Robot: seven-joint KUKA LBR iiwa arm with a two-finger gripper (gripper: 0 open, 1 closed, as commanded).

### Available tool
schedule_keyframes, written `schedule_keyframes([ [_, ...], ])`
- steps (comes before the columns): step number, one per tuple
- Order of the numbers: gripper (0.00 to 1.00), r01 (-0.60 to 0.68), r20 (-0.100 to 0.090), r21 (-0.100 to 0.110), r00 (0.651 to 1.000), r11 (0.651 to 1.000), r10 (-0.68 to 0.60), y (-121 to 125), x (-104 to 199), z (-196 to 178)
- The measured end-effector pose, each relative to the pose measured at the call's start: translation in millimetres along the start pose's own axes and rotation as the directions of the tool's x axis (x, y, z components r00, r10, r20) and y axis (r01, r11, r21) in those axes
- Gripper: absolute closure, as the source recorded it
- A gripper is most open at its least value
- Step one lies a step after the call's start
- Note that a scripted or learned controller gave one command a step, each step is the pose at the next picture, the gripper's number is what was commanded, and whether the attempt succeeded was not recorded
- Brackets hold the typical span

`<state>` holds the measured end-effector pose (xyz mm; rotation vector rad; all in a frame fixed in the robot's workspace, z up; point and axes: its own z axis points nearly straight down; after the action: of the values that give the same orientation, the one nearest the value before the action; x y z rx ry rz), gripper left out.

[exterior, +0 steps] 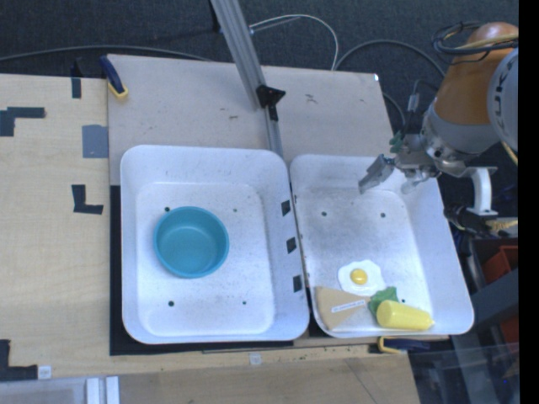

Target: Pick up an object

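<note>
A blue bowl (192, 241) sits in the left bin (135, 171), far left of the tool (390, 178). Below the tool, in the right bin (337, 171), lie a fried egg (360, 277), a wedge (341, 304) and a corn cob (403, 315) with its long axis left-right and its green end leftward. The tool spreads wide, holding nothing.

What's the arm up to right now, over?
End effector open, over right bin's far edge. Fried egg, corn near front, untouched. Nothing between.
</note>
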<state>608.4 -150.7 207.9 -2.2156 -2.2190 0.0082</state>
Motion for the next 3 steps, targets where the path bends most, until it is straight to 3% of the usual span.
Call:
schedule_keyframes([
  [2, 0.0, 0.0, 0.0, 0.0, 1.0, 1.0, 0.0, -8, 0, 118],
  [3, 1.0, 0.002, 0.0, -0.005, 1.0, 1.0, -0.002, -7, 1, 105],
])
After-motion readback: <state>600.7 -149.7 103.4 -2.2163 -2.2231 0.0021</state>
